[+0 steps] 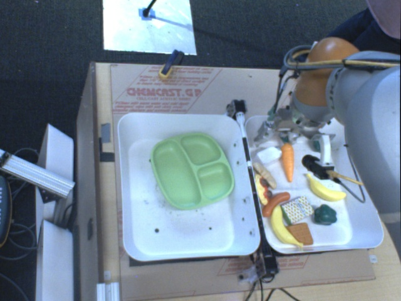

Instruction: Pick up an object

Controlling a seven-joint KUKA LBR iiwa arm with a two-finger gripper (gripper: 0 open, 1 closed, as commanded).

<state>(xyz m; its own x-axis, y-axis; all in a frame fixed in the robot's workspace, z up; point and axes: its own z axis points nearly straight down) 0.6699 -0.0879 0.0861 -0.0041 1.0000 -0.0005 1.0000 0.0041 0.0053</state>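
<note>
My gripper [280,130] hangs over the far end of the right bin [366,227], with the grey arm and its orange band reaching in from the right. Just below the gripper lies an orange carrot [287,162], lengthwise, its top end right at the gripper. Whether the gripper touches the carrot I cannot tell. A white block [269,153] lies left of the carrot. A green divided plate [192,170] sits in the left bin [141,231].
The right bin also holds a yellow banana [324,189], a second banana [283,226], a red sausage [276,203], a checkered piece [297,209], a brown cracker [302,233], a dark green item [324,214] and a small tan item [265,175].
</note>
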